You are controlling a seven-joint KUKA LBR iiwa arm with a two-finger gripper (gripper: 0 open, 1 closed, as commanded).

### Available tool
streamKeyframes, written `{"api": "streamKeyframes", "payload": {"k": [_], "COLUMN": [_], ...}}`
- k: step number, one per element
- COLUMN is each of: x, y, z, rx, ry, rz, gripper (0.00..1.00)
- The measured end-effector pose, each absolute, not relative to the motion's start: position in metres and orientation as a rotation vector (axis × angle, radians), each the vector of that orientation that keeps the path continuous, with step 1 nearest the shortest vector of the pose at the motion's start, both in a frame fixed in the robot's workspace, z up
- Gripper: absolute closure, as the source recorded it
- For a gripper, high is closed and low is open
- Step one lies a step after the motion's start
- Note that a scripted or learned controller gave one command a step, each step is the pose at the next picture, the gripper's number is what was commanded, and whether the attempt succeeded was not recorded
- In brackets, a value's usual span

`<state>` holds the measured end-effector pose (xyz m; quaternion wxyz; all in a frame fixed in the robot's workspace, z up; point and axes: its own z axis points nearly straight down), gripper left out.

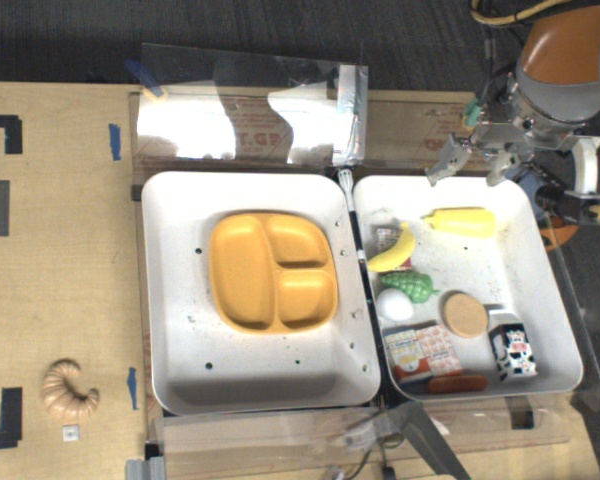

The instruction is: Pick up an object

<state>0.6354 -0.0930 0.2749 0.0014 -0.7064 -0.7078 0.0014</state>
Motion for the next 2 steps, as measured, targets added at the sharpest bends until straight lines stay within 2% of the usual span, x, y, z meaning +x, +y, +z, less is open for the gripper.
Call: {"api": "streamKeyframes", "payload": {"k": [1, 2], "x": [0.615, 0.636], "y": [-0.166, -0.14], "z": [0.196, 0.099], "rx": [-2.139, -2.254], "ry": [-2.291, -2.188], "rz": [0.011, 0.0], "gripper": [0.0, 0.0]}}
